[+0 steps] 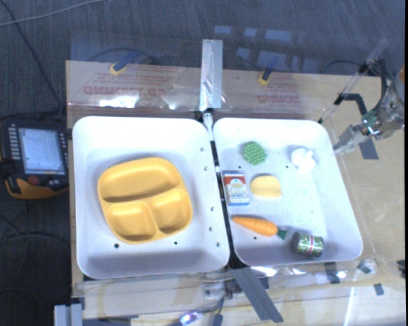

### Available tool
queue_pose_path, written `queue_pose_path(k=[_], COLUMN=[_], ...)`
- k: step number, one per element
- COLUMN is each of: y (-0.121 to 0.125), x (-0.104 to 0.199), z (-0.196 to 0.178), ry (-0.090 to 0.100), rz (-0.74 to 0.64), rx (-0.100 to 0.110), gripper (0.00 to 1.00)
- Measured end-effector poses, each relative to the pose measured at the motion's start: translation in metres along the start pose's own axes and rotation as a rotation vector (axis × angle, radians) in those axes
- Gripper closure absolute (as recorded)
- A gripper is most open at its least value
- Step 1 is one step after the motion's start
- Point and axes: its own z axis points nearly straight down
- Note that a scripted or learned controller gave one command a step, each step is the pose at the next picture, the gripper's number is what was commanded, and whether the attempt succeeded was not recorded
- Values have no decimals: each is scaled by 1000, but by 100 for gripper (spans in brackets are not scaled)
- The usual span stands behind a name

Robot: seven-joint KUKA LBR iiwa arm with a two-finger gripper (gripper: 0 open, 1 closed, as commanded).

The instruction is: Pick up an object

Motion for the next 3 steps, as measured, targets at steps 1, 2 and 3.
queue_pose_path(k=[1, 2, 3], y=[77, 95, 96], x=[90, -23, -23], z=[17, -10, -27], ry=[3, -1, -3], rz=[-17, -200, -498], rx=[-1, -1, -4], gripper=[100, 100, 100])
